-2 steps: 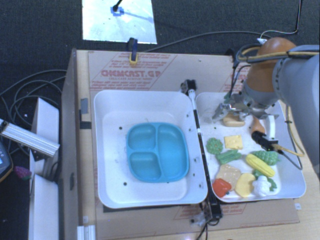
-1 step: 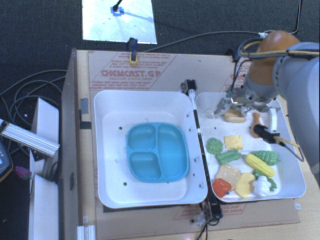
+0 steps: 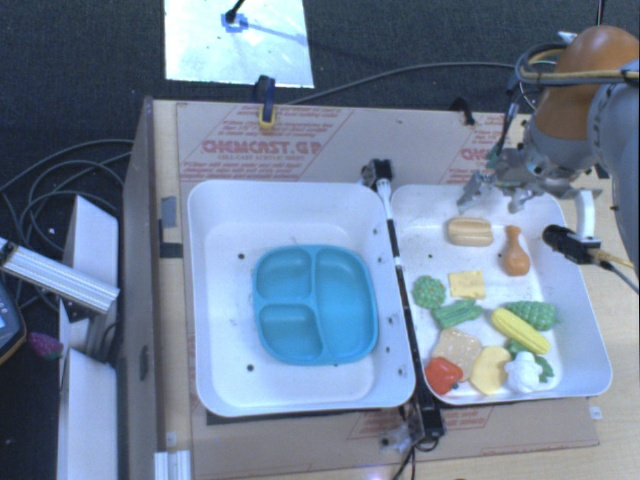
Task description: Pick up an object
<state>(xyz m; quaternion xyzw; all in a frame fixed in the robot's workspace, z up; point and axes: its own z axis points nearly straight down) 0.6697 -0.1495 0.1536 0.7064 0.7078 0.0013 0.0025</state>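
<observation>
My gripper (image 3: 492, 198) hangs over the back edge of the right bin (image 3: 590, 348), its two fingers spread apart with nothing between them. Just in front of it lie a tan bread roll (image 3: 470, 231) and a brown drumstick (image 3: 514, 253). Nearer the front are a broccoli floret (image 3: 428, 291), a yellow cheese square (image 3: 466, 285), a green pea pod (image 3: 457, 314), a yellow corn cob (image 3: 518, 330), a tan cracker (image 3: 457, 348), a red pepper (image 3: 443, 375) and a white cauliflower piece (image 3: 522, 371).
The left bin (image 3: 220, 268) holds a blue divided plate (image 3: 315, 303). A black divider (image 3: 398, 268) runs between the two bins. Cables and a white box (image 3: 85, 268) sit off the bench to the left.
</observation>
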